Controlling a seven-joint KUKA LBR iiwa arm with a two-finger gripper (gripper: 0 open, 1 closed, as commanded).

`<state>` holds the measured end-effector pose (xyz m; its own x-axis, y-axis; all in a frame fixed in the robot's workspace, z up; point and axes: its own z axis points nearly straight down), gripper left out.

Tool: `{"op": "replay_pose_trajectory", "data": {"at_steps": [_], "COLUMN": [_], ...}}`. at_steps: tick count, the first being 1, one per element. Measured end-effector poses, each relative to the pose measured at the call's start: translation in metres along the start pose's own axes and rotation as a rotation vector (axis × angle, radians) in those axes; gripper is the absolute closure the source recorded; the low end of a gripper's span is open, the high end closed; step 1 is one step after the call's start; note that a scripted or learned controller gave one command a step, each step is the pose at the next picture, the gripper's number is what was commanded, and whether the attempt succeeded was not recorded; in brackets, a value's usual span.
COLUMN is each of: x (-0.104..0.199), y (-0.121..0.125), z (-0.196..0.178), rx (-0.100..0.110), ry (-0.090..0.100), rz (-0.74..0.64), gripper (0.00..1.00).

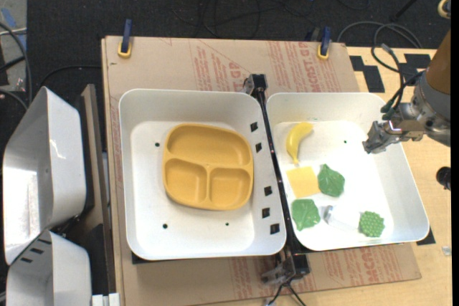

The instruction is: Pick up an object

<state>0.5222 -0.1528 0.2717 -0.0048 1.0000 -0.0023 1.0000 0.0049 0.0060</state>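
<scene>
- The pincer (376,140) hangs over the right bin (412,183), close to its right wall and near the far corner; whether it is released or clenched I cannot tell, and nothing shows between its tips.
- Open floor lies below and toward the near side of the pincer — a bare white strip runs along the right wall down to the near edge.
- The things to pick crowd the left half of that bin: one banana (297,140) near the divider, one yellow square (303,181) just below it.
- Three green pieces: one (330,180) touching the square's right edge, one (305,213) below the square, one (371,223) apart, near the front rim.
- One small grey object (328,213) sits just beside the lower green piece.
- The left bin (136,175) holds one yellow compartment tray (208,166) — bare floor all round it.
</scene>
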Motion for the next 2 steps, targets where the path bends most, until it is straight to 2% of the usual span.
{"op": "replay_pose_trajectory", "data": {"at_steps": [1, 2], "x": [0.0, 0.042], "y": [0.001, 0.026], "z": [-0.011, -0.002], "rx": [0.004, 0.004], "ry": [0.001, 0.002], "rz": [0.001, -0.003], "gripper": [1.0, 1.0]}}
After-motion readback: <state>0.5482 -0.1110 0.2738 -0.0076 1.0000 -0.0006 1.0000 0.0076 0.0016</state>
